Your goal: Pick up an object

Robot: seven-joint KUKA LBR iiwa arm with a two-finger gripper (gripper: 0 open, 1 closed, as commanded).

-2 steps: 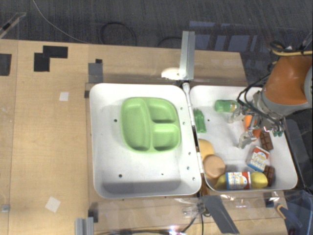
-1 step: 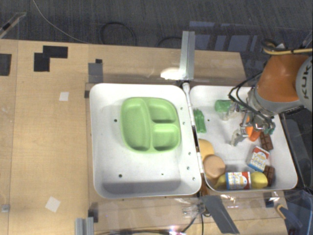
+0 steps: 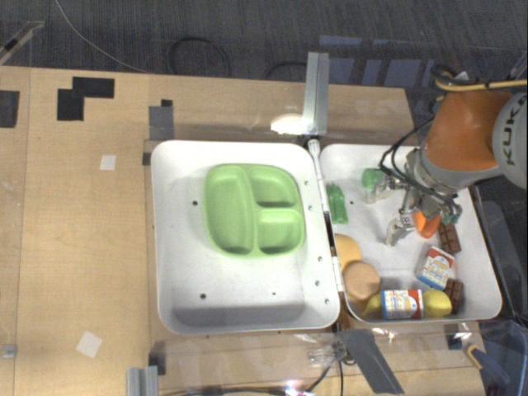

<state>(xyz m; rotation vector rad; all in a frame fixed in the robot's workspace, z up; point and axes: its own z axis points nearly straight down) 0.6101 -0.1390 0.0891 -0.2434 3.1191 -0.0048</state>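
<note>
Over the right bin (image 3: pixel 487 304), past the green divided tray (image 3: pixel 252 209) in the left bin (image 3: pixel 177 304), the gripper (image 3: pixel 417 221) hangs with fingers spread around an orange object (image 3: pixel 425 223), though a grip cannot be confirmed; labels too blurred to read.

Orange obj (image 3: pixel 426 222), maybe carrot, right bin

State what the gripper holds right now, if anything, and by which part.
It cannot be told. The gripper hangs low over the right bin with an orange object right beside it, but the view does not show whether that object sits between its fingers.
</note>
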